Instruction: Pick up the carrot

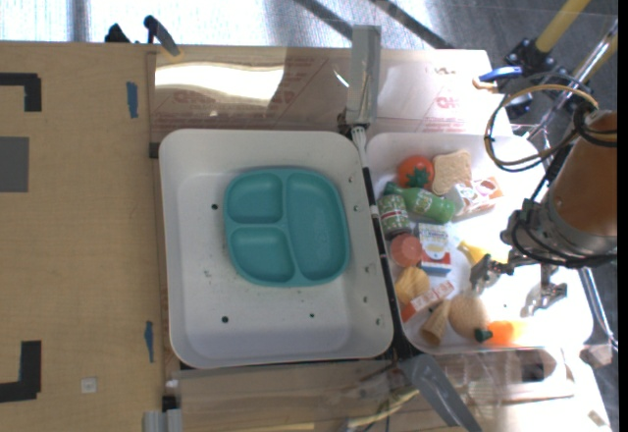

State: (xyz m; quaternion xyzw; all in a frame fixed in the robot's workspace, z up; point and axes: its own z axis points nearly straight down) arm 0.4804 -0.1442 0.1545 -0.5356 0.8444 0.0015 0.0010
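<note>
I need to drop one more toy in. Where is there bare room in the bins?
Left bin: bare floor borders the teal divided plate on all sides, widest below it. Right bin: crowded along its left side; the gripper hangs above the carrot.

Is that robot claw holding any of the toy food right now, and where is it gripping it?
No, it holds nothing. The gripper hangs open above the right bin, with bare bin floor between its fingers. The carrot lies just below it, untouched.
</note>
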